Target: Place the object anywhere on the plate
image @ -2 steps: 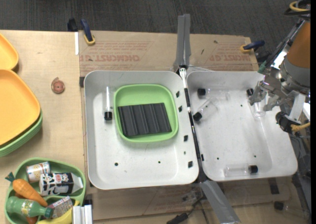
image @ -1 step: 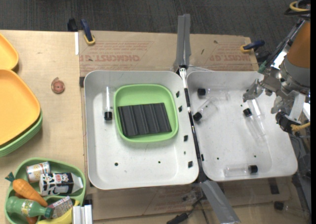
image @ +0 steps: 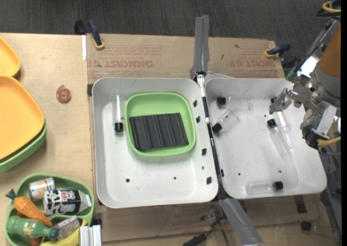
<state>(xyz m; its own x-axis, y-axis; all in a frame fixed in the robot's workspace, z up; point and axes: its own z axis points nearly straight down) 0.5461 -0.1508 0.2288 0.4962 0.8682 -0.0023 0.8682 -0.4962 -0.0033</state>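
A green square plate [image: 160, 99] lies in the left bin [image: 108, 185]. A dark grey ribbed slab [image: 161, 130] rests flat on the plate, covering most of its floor. My gripper [image: 280, 104] hangs over the right edge of the right bin [image: 244, 158], far from the plate. Just below it lies a clear tube with a black cap [image: 278, 134]. The gripper's end is small and seen side on, and nothing shows held in it.
A clear capped tube [image: 118, 114] lies left of the plate in the left bin. More clear tubes [image: 223, 120] [image: 263, 187] and a loose black cap [image: 221, 100] lie in the right bin. Yellow plates [image: 16, 115] and a bowl of toy food [image: 49, 207] sit on the bench at left.
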